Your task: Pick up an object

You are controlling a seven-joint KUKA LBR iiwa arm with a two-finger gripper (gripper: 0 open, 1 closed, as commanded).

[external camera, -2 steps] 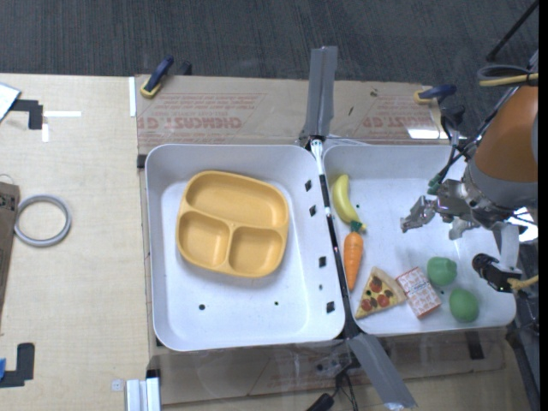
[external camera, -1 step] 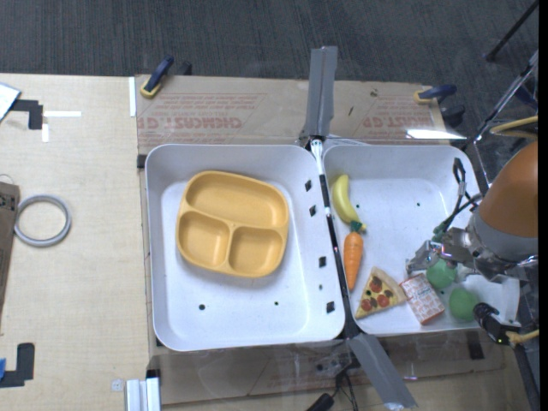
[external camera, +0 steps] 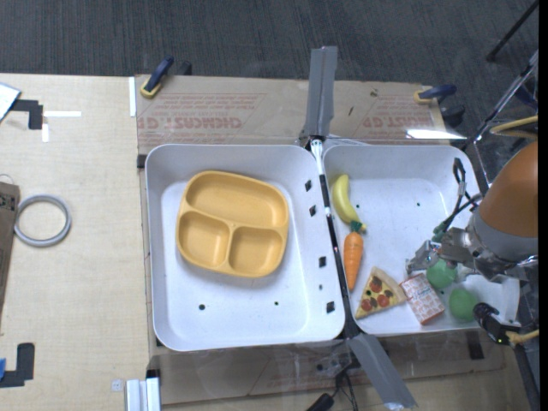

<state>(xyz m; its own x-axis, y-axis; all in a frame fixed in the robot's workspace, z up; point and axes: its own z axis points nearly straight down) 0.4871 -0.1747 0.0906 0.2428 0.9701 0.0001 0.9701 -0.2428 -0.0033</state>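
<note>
While the arm (external camera: 514,199) leans in from 3 o'clock, its gripper (external camera: 445,259) sits low over the right bin (external camera: 402,178), down around the 4 o'clock part of that bin. Honestly I can't tell how the gripper is set or whether it's got hold of anything, the metal bits just blur into the stuff underneath. Right under it there's a green round thing (external camera: 443,275), and a second green ball (external camera: 462,303) sits just past it at about 5 o'clock, near the bin's edge. A small pinkish carton (external camera: 422,299) lies tilted just beside the first green one, on its 7 o'clock side. Next to that at 9 o'clock is a pizza slice (external camera: 378,294), flat on the bin floor. The carrot (external camera: 353,259) lies along the bin's left wall with its tip pointing to 6 o'clock, and the banana (external camera: 343,199) is right above it at 12 o'clock, nearly touching the carrot's green top. Over in the left bin (external camera: 171,298) there's a yellow divided plate (external camera: 232,223), sitting toward 11 o'clock of the middle. Way out at 9 o'clock on the bench (external camera: 77,315) lies a roll of tape (external camera: 39,220).
</note>
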